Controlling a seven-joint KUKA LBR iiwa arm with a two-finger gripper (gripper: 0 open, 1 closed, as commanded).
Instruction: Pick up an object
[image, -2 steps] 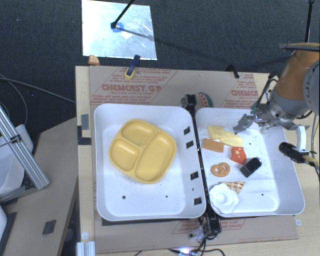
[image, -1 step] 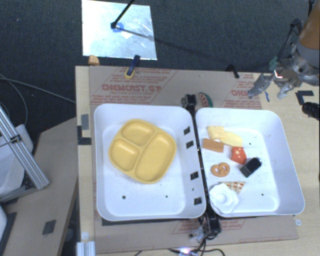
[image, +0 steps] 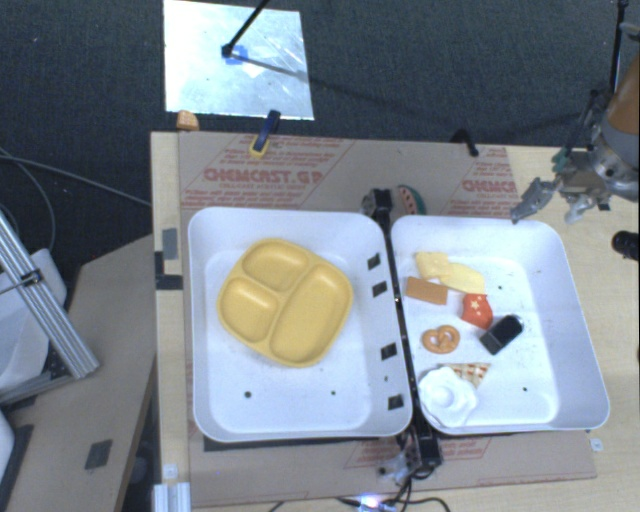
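Hovering above the right bin's (image: 560, 300) far corner, the claw (image: 555, 200) hung spread open and held nothing; the approach was underway. Next it needed to descend onto the food toys, perhaps the red piece (image: 477, 310).

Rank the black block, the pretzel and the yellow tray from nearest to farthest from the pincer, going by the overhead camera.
The pincer hangs over the right bin's far right corner.
1. Black block: right bin, towards its right side.
2. Pretzel: right bin, further left of the block.
3. Yellow tray: left bin, farthest off.
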